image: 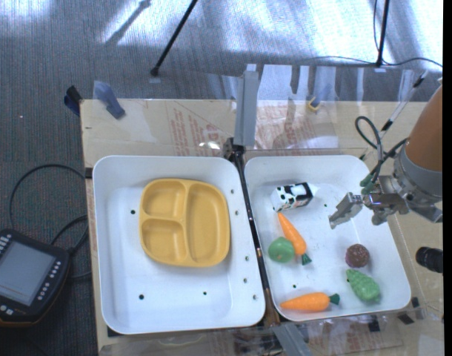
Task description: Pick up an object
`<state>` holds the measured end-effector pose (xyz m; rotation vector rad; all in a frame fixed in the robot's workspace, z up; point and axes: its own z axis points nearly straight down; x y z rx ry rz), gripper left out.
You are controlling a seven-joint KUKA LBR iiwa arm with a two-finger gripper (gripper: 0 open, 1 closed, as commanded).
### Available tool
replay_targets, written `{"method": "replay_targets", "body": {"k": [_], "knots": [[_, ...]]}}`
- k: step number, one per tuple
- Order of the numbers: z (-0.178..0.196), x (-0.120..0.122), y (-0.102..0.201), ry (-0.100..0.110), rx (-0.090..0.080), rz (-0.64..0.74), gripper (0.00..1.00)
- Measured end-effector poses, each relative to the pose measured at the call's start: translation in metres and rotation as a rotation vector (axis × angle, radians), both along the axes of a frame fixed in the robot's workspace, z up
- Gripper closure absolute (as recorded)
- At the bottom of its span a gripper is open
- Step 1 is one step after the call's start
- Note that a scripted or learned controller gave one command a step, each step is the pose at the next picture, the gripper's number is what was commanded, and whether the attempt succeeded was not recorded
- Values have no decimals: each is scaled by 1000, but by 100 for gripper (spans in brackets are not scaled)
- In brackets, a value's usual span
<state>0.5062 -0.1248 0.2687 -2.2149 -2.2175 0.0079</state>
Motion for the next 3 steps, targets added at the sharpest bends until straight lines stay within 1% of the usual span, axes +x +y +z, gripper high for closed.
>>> {"method": "replay_targets", "body": {"k": [1, 2, 3], "knots": [[-117, 64, 45, 13, 3, 21, 0], [-185, 66, 31, 0, 3, 249, 0], [-179, 64, 28, 7, 6, 238, 100]]}}
